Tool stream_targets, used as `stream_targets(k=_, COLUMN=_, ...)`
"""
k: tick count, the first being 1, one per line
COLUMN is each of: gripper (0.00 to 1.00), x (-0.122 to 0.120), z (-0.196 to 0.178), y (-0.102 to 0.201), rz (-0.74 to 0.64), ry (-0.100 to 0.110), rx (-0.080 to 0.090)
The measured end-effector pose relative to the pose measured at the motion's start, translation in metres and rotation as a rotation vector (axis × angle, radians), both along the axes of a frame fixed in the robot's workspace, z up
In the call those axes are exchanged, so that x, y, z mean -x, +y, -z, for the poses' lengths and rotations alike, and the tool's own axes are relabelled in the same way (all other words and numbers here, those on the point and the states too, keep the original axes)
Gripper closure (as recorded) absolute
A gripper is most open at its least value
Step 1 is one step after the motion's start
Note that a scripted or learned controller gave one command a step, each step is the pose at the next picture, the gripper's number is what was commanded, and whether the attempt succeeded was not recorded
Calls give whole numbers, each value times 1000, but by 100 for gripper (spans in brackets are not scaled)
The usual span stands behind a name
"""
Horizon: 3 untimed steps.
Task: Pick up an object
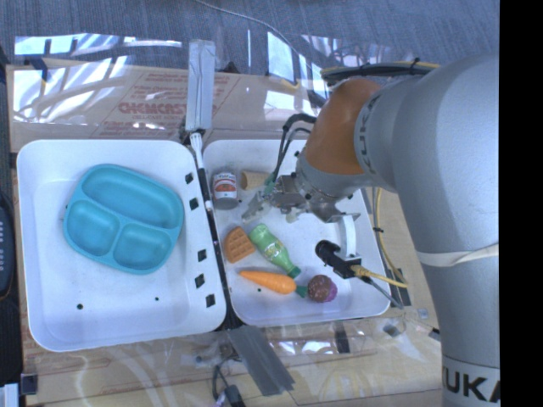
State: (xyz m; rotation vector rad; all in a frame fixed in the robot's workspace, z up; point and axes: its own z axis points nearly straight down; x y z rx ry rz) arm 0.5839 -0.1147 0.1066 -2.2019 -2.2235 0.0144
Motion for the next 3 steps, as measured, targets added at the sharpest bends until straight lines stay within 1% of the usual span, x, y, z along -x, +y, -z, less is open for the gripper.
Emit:
stream_targets(k=1, gripper=0, x=55, z=13, y=18, rz=3, ry=-16, rx=2)
stream_targets(k=2, gripper=100, x=56, z=6, y=18, rz=-3, ry=-10, rx=1)
stream_targets(k=3, gripper=100, x=61, z=-105, y=72, rz=-2, ry=-20, rx=0)
